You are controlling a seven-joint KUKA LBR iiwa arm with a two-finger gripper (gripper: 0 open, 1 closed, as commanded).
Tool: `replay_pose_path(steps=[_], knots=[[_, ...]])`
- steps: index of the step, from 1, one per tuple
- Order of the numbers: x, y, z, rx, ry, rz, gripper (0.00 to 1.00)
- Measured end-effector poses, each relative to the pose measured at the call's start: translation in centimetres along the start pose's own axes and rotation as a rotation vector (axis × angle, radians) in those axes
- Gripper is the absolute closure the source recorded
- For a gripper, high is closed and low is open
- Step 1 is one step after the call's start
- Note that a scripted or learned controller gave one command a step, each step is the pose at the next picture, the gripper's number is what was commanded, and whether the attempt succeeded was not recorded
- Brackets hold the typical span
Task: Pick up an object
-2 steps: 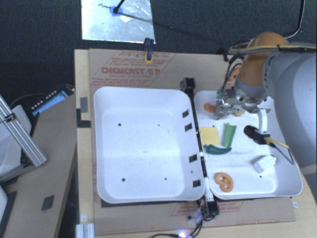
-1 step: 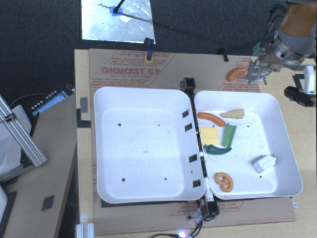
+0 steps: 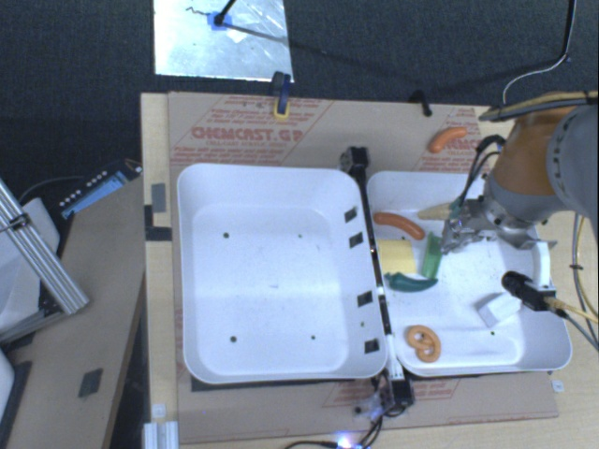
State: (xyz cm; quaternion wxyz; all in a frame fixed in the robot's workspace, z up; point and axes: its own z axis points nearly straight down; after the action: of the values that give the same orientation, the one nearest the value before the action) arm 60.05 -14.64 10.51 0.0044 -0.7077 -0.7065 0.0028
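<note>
Camera view: green stick [image 3: 431, 256] upright-ish in right bin [image 3: 538, 344], gripper [image 3: 456, 234] just beside its top — finger state can't be told. Near it: sausage [image 3: 400, 224], yellow block [image 3: 395, 255], dark green pepper [image 3: 410, 282], pretzel [image 3: 423, 342]. Left bin [image 3: 271, 279] alongside; 2nd sausage [image 3: 447, 139] on bench.
</note>
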Motion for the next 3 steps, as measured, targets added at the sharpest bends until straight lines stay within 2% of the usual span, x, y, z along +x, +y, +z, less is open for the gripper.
replay_pose_path(steps=[1, 2, 3], knots=[[4.6, 1.5, 1.9, -0.012, -0.003, -0.005, 1.00], [5.5, -1.3, 2.1, -0.010, -0.002, -0.003, 1.00], [6.1, -0.3, 2.1, -0.012, -0.002, -0.006, 1.00]])
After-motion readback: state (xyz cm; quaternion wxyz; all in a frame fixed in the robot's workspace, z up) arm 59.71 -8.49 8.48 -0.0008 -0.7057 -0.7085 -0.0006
